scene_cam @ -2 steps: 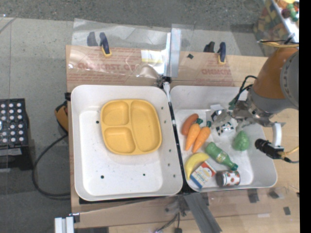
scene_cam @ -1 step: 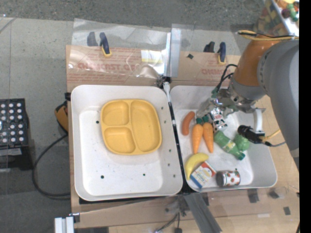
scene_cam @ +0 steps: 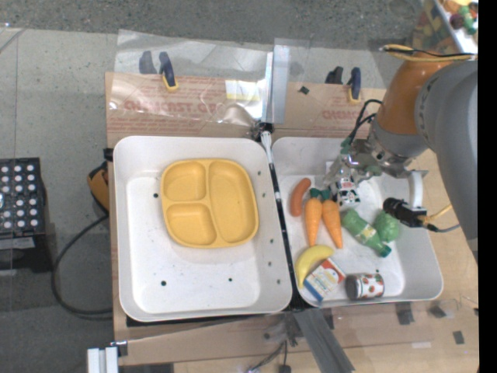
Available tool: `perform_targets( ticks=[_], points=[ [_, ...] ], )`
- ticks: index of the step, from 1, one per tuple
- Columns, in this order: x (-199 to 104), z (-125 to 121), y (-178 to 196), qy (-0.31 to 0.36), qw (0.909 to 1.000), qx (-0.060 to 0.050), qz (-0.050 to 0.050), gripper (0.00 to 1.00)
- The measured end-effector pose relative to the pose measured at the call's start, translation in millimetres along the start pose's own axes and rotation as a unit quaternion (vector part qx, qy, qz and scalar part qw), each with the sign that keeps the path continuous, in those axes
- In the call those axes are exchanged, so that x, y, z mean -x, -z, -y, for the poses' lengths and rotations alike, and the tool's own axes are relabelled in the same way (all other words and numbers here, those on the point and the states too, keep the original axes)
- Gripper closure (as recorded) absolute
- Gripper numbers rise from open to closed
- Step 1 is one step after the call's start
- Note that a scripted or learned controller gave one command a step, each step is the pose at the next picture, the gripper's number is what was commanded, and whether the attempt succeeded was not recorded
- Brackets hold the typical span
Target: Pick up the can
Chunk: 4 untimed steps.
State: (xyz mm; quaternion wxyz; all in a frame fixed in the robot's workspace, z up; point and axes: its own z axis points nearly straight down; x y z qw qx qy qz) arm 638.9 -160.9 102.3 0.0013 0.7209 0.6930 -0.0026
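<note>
— Two white bins share the bench; where does the arm stand?

— Its gripper (scene_cam: 347, 179) hovers above the carrots (scene_cam: 323, 220), claw state untellable. The can (scene_cam: 365, 286) lies at lower right, untouched.

— So still approaching?

— Seemingly; it must travel down-frame to the can.

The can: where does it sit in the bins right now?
The can lies on its side at the near edge of the right bin, beside the small carton.

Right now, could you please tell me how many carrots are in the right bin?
2: one carrot and another, side by side near the bin's middle, right of the sausage. The jaws may hide more.
</note>
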Motion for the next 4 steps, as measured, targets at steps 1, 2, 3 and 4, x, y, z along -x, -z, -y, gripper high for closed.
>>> perform_targets(
  ticks=[1, 2, 3, 4],
  points=[
    [-16.4, 18.9, 144.6, -0.237, 0.9715, 0.000, 0.000, 1.00],
    [-80.6, 48.8, 201.6, -0.363, 0.9319, -0.001, -0.001, 1.00],
    [-1.5, 100.1, 123.9, -0.290, 0.9571, -0.001, -0.001, 1.00],
    [-46.2, 102.3, 181.4, -0.358, 0.9338, -0.001, -0.002, 1.00]
  ],
)
